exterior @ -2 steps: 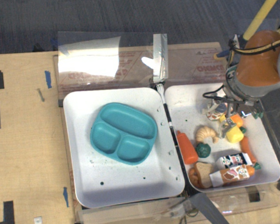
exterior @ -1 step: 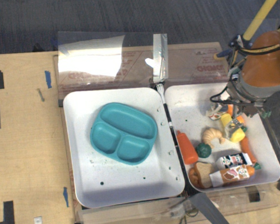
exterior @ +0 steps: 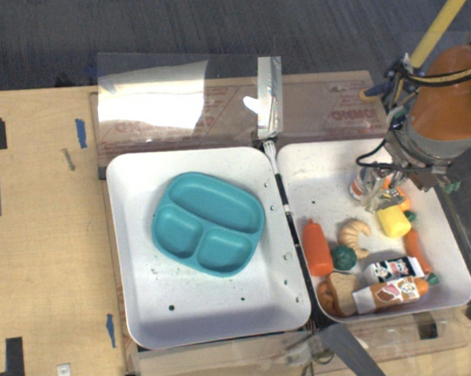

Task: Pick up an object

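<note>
Nearest you, a sauce bottle [exterior: 391, 292] lies along the front wall of the right bin [exterior: 323, 168], with a bread roll [exterior: 338, 293] at its left end. Behind them you have an orange bottle [exterior: 317, 246], a garlic bulb [exterior: 353, 232], a yellow block [exterior: 394, 221] and a carrot [exterior: 413, 244]. Your end effector [exterior: 379, 188] hangs over the bin's far right part, just behind the yellow block; you cannot tell how it is set. A teal plate [exterior: 209, 222] sits in the left bin [exterior: 135, 256].

Grey arm [exterior: 437, 114] reaches in from right; hand [exterior: 375, 187] pointing down.
</note>
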{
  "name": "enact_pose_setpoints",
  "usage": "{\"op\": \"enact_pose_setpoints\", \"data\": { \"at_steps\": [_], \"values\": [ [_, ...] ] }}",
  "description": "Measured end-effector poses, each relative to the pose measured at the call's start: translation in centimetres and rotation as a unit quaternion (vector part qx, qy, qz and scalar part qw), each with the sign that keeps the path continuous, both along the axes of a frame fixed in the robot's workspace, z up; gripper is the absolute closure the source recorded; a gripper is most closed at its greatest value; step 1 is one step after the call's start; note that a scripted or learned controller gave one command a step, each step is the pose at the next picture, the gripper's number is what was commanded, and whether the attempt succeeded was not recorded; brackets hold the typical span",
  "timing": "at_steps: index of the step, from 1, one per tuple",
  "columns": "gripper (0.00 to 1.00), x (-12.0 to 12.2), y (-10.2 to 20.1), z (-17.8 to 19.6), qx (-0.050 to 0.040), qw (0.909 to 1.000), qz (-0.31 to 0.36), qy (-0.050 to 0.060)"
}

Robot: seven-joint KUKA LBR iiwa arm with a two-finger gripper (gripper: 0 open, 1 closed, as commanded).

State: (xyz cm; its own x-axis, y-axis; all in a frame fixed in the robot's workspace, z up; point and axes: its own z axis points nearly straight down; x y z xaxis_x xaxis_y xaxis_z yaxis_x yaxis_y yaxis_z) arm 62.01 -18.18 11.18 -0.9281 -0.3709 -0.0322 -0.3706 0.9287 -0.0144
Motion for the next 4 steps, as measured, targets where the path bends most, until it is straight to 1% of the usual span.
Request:
{"op": "enact_pose_setpoints", "data": {
  "at_steps": [1, 2, 3, 4],
  "values": [
    [0.0, -0.1, 0.0, -0.2, 0.0005, 1.0, 0.0, 0.001],
    [0.0, -0.4, -0.2, -2.3, 0.0003, 0.9997, 0.022, 0.012],
    [1.0, 0.0, 0.0, -0.8, 0.0, 0.9998, 0.021, 0.004],
    [0.0, 0.0, 0.0, -0.9, 0.0005, 0.9998, 0.021, 0.005]
  ]
}}
